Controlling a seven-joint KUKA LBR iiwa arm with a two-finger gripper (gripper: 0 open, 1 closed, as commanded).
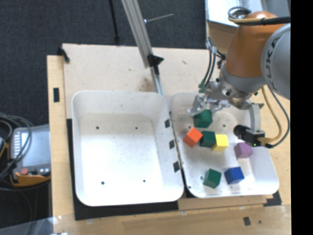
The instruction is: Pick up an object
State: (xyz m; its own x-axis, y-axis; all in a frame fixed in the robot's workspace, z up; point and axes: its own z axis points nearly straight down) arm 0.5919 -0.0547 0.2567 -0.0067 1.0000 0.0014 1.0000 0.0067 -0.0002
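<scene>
Coloured blocks point(215, 141) in the right bin point(266, 180).

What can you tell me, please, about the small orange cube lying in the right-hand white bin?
The small orange cube looks like a solid, matte block with lit top and darker sides. It rests on the floor of the right-hand white bin, near its left wall, turned cornerwise to the bin's edges. A dark green cube sits right against its right side; whether they touch is unclear. The gripper is above it, apart.

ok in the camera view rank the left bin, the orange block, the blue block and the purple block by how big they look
1. left bin, by far the largest.
2-4. orange block, blue block and purple block: these look alike in size, so no ranking among them.
</scene>
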